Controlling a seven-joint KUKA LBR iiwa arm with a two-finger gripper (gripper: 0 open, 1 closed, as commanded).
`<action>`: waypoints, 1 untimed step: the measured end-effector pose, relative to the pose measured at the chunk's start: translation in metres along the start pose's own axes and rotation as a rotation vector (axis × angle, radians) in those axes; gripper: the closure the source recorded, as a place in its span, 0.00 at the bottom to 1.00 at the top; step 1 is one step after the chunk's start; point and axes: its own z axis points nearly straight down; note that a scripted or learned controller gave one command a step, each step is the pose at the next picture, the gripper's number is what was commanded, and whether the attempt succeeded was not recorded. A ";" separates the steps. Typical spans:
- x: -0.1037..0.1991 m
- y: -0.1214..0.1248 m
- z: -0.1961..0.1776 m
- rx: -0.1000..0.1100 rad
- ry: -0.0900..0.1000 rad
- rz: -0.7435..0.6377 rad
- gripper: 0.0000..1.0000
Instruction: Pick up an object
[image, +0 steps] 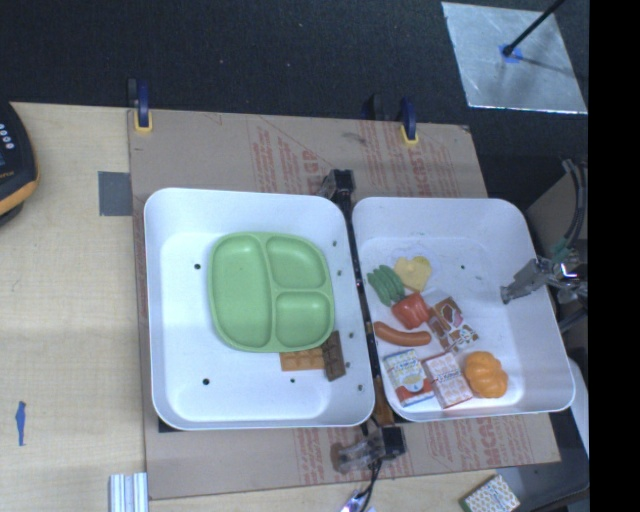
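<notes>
One gripper (520, 285) hangs over the right edge of the right bin (520, 225); whether it is spread or pressed together cannot be told, and nothing shows in it. The toy food lies well apart from it, in the bin's left and lower part: an orange fruit (485, 373) nearest, then small printed packets (447, 381), a brown packet (447, 313), a sausage (401, 335), a red pepper (410, 310), a yellow piece (413, 270) and a green vegetable (385, 284). The left bin (170, 300) holds a green divided plate (270, 290), with an orange block (302, 361) and a dark brown block (333, 355) touching each other just below it.
</notes>
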 end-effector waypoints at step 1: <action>0.119 -0.023 0.078 0.010 0.008 -0.011 0.00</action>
